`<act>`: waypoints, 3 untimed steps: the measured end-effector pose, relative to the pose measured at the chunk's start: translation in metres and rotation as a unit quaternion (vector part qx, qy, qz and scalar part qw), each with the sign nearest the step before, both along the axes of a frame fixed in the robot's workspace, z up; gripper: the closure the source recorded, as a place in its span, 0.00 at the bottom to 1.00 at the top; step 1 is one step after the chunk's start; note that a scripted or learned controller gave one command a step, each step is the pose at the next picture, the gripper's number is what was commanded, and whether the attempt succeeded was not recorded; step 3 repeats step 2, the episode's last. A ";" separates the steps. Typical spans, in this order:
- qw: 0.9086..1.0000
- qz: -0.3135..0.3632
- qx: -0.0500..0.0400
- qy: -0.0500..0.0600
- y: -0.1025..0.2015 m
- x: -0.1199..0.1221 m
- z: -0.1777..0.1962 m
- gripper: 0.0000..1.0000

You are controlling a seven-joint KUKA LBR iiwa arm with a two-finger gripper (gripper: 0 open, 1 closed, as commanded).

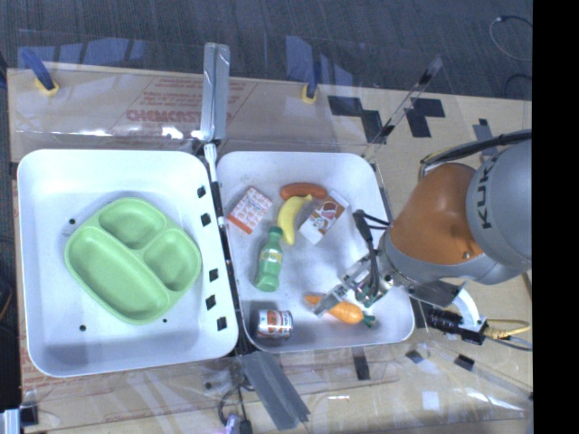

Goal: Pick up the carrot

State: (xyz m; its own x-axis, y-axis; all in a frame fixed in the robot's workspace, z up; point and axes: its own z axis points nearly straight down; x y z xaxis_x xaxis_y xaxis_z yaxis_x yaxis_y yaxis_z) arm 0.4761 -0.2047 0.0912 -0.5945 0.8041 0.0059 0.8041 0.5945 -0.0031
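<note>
Where the hand (348,294) overlaps the carrot (342,311), its grip is indiscernible.

A wooden bench (507,387) under clear plastic sheeting (109,107) carries two shallow white bins, left bin (36,242) and right bin (384,233), side by side.

Glossy green plastic tray (132,259), shiny metal can (273,324), smooth white bins (36,333).
</note>
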 end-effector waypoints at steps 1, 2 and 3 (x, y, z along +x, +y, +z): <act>1.000 0.006 0.001 0.002 0.001 0.000 0.009 1.00; 1.000 -0.031 -0.001 -0.001 0.018 0.001 0.140 1.00; 1.000 -0.031 -0.001 -0.001 0.018 0.001 0.140 1.00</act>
